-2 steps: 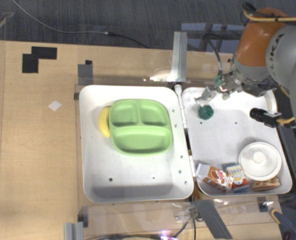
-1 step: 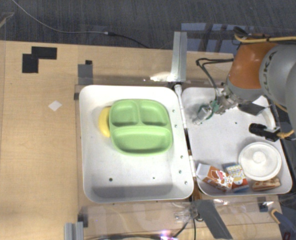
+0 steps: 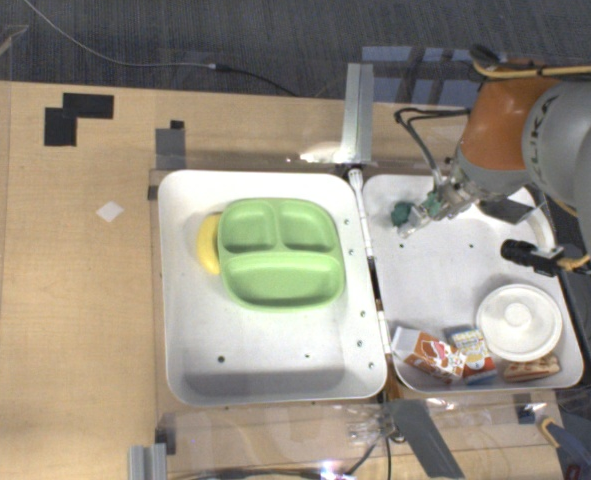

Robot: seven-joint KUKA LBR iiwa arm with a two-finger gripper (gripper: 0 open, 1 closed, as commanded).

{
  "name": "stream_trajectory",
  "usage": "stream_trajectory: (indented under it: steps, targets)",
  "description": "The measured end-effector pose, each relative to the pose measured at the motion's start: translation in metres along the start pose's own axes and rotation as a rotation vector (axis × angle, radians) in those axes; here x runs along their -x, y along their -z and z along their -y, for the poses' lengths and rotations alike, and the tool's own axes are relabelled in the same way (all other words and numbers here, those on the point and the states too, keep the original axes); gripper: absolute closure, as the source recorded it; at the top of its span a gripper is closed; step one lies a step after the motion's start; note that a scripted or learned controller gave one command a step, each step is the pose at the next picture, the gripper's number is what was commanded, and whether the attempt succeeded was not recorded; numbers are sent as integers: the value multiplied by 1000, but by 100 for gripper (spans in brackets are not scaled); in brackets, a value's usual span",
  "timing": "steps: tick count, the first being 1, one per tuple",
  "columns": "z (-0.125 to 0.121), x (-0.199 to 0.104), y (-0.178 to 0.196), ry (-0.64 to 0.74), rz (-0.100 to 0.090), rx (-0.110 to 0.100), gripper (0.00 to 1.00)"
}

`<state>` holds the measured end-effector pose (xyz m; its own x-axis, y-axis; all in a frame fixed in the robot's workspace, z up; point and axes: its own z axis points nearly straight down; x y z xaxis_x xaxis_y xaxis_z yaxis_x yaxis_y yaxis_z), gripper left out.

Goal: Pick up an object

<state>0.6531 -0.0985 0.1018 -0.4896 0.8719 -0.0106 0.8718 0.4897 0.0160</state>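
Pickup looks barely started: a small teal thing is seen at the end effector tip, low in the right bin's far corner. Grip can't be told, honestly.

The two-finger gripper sits low in the rear part of the right shallow white bin, with a small teal object just beside its tip on the left. In front of the gripper to the right rests a round white lidded container. Directly in front, at the bin's near wall, lie orange and blue printed packets. To the gripper's left, in the left shallow white bin, a green three-compartment plastic tray overlaps a yellow banana-shaped object at its far side.
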Motion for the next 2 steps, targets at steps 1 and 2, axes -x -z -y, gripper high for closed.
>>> stream_trajectory:
  steps: [1, 2]
  targets:
    - [2, 29, 123, -9, -3, -7, 100]
    - [0, 29, 135, -6, 0, -2, 100]
